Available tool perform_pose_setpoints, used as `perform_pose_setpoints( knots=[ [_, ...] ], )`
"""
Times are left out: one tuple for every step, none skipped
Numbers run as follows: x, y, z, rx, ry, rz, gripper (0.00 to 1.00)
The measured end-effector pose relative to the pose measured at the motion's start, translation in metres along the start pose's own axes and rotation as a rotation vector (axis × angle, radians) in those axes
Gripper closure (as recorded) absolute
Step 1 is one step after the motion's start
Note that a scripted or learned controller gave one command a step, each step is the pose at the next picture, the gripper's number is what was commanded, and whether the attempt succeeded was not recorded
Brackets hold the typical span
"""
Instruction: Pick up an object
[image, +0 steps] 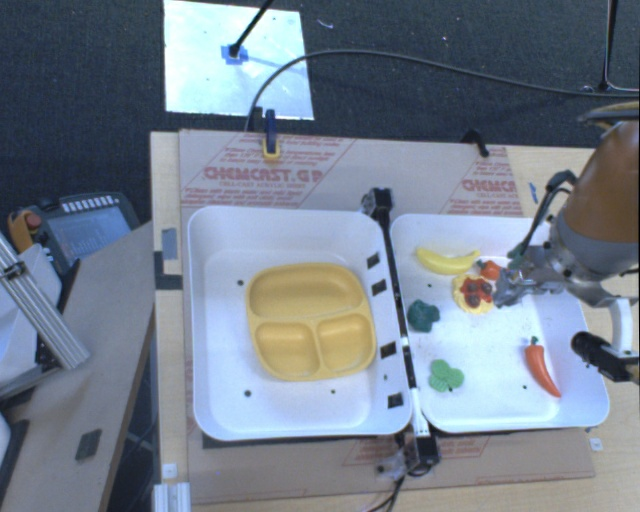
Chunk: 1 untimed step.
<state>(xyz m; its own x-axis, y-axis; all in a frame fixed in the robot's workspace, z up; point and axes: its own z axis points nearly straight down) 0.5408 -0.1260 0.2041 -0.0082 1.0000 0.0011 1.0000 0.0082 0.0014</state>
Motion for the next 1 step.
perform_pose_setpoints(
  knots=[
    [0.0609,0.003,0.0004,0.0,0.001,-0.002,1.0]
  ],
)
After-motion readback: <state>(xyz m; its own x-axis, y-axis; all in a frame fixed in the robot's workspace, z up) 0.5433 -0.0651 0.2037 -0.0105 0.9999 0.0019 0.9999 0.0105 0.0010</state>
